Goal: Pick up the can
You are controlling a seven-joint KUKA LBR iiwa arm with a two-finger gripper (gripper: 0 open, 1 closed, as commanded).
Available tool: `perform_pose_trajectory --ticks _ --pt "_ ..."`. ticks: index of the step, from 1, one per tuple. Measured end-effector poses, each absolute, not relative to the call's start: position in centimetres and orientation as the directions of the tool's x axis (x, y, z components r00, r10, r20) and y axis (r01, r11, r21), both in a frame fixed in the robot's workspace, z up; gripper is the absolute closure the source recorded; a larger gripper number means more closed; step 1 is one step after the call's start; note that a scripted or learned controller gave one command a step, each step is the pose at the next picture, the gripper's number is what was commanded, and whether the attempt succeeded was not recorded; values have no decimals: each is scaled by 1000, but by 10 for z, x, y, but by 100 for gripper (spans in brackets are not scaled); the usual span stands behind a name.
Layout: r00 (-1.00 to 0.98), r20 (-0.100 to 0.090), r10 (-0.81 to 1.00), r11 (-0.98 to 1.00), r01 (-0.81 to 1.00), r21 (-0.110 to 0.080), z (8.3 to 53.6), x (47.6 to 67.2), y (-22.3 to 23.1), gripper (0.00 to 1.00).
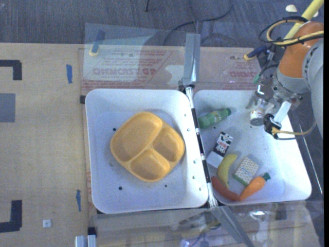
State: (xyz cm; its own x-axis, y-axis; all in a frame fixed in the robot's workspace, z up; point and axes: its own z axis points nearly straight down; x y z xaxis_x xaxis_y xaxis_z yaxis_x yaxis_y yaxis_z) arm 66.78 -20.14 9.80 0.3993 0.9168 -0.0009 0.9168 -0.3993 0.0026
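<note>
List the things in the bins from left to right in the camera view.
Yellow divided plate → green bottle → carrot. The carton, banana and sponge overlap these sideways, so they are left out.

Grey carpet (51,9) — pale wooden bench (41,138)

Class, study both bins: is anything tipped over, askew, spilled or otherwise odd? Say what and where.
Nothing is spilled or visibly broken. Two oddities: the green bottle lies on its side in the upper left of the right bin, and the yellow divided plate sits turned at an angle to the walls of the left bin.
</note>
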Motion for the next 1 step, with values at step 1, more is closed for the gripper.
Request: perform_pose_trajectory --ticks 1 --pt "399 0 917 -399 917 1 231 663 -140 100"
